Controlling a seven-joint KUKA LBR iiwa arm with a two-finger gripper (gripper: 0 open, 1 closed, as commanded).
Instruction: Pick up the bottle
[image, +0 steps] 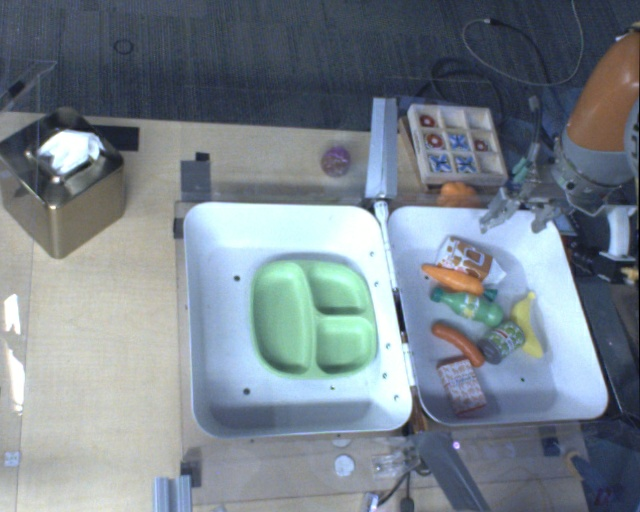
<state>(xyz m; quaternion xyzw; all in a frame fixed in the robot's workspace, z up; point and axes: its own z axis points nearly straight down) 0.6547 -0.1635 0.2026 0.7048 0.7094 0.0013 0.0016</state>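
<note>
We're looking at the left bin (210, 330) holding just a green divided tray (312, 315), probably the drop spot. The right bin (570, 380) is carrying the clutter: carrot (452, 277), green bottle (468, 306) lying mid-bin, sausage (457, 342), can (503, 340). Our gripper (522, 207) is hovering over that bin's top edge, fingers spread, gripping nothing.

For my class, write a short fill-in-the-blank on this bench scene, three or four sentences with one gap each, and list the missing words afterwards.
1. The green bottle lies in the ____ bin as the camera sees it.
2. The divided tray in the other bin is coloured ____.
3. The carrot lies just ____ the bottle in the picture.
4. The gripper hangs over the right bin's ____ edge.

Missing words: right; green; above; far
</note>
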